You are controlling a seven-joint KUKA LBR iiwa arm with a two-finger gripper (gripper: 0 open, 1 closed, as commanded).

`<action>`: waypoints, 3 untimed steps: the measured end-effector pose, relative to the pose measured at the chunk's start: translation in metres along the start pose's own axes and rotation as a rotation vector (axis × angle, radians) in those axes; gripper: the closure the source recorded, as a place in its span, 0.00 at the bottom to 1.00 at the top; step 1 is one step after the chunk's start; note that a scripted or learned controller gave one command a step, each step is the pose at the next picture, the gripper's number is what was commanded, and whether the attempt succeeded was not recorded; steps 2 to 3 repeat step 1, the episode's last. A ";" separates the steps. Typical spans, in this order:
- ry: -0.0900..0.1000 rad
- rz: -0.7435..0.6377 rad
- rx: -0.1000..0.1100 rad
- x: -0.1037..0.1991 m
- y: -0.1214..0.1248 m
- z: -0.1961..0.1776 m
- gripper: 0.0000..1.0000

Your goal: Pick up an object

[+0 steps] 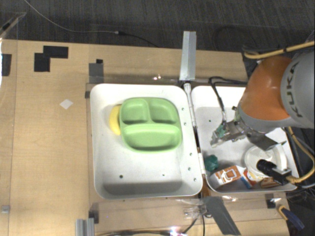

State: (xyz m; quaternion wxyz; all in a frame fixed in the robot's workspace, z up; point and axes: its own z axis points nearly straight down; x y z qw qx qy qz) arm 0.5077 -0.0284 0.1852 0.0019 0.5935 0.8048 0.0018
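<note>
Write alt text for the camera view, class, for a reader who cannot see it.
A grey and orange robot arm reaches from the right over the right white bin, which holds a teal object, an orange packet and other small items. The left white bin holds a green divided tray lying over something yellow.

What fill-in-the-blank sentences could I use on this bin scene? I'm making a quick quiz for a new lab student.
1. The green divided plate lies in the ____ bin.
2. Peeking from under the plate's left edge is a ____ object.
3. The band above the arm's wrist is ____.
4. The gripper hangs over the ____ bin.

Missing words: left; yellow; orange; right
</note>
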 end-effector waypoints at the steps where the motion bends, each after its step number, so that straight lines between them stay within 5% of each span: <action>1: 0.000 0.041 0.000 0.034 0.009 0.000 1.00; 3: 0.000 0.041 0.000 0.034 0.009 0.000 1.00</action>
